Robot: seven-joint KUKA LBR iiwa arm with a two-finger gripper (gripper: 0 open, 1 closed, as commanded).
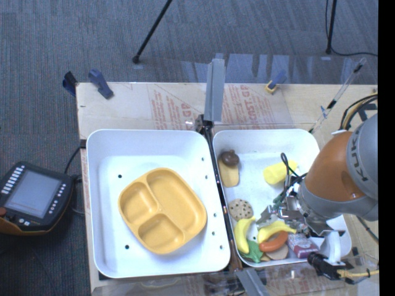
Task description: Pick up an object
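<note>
The likely pick here is the banana (244, 234), a little toy one, yellow with a green tip, lying curved in the front part of the right bin (259, 137). It's jammed into a heap: a red sausage-looking piece (272, 244) and another yellow bit (276, 228) sit right against it, with a chocolate-chip cookie (241, 209) just behind.

The end effector (275, 213) hangs low over that pile, just beside the banana's upper end. Whether it's open or clamped is honestly impossible to tell from this angle, and nothing obviously sits between its tips.

To do this step well, it looks smarter to drop straight onto the banana's middle, across the narrow width, so the neighbours don't get wedged in too. Smooth plastic curves like that probably slip, so a centred squeeze matters.

Further out, a yellow lemon-ish lump (275, 174) and a brown-topped piece (229, 160) sit toward the back. The left bin (105, 147) carries a yellow divided plate (162, 209), all on the worktop (160, 106).
</note>
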